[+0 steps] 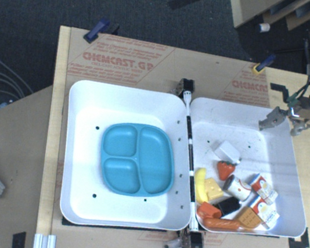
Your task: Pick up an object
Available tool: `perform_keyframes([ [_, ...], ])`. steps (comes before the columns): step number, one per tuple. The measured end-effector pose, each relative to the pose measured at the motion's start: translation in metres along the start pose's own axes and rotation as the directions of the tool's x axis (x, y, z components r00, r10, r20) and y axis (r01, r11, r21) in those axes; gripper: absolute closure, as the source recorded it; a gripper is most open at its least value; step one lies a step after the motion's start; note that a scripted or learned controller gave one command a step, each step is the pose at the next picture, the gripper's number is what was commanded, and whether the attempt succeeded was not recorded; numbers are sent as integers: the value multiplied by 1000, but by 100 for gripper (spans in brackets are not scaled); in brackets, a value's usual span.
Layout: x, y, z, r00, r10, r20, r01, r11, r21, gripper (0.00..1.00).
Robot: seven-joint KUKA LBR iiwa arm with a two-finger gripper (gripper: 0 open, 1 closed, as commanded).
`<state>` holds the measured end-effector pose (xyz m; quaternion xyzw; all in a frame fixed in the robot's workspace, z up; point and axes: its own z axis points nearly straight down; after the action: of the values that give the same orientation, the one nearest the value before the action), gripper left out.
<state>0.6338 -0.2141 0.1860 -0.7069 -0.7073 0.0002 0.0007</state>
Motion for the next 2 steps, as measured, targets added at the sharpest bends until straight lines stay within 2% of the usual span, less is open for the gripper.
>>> perform_keyframes([
  [1, 59, -1, 102, 1000, -1, -1, 1, 1000, 2, 0],
  [2, 122, 30, 101, 1000, -1, 1, 1, 1000, -3, 0],
])
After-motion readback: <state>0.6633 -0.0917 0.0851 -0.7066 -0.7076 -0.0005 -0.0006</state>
